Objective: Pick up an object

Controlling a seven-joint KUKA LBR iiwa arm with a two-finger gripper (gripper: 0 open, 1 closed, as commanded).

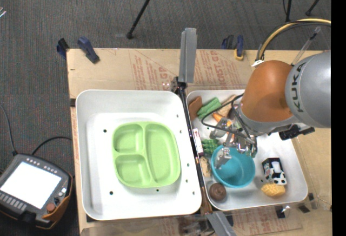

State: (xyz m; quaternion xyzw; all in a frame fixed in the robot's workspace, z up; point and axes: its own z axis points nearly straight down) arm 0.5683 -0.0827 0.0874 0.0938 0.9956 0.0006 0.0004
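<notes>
Nearest, at the lower left on the floor: a teach pendant (31, 186) with a pale screen. Next, on the cardboard-topped bench (130, 67), two white bins side by side. In the left bin (89, 121), a green divided plate (146, 153), lying flat near the middle.

In the right bin (298, 175), along the near edge: a brown round object (218, 191), a yellow item (273, 190) and, just behind it, a black-and-white carton (273, 169). Between these, a teal bowl (235, 172), upright. Directly above the bowl's far rim, the gripper (233, 151), pointing down, with one metal part reaching just inside the bowl at its left side. Open or closed: cannot tell. Nothing visibly held.

Farther back in the same bin, partly hidden by the wrist: a green item (210, 106), a brown piece (194, 105) and something orange (219, 117), crowded together. Above them, the orange band (270, 91) and grey body of the arm.

At the bench's far edge, blue clamps (86, 49). Beyond, on dark carpet, tripod legs (146, 2).
</notes>
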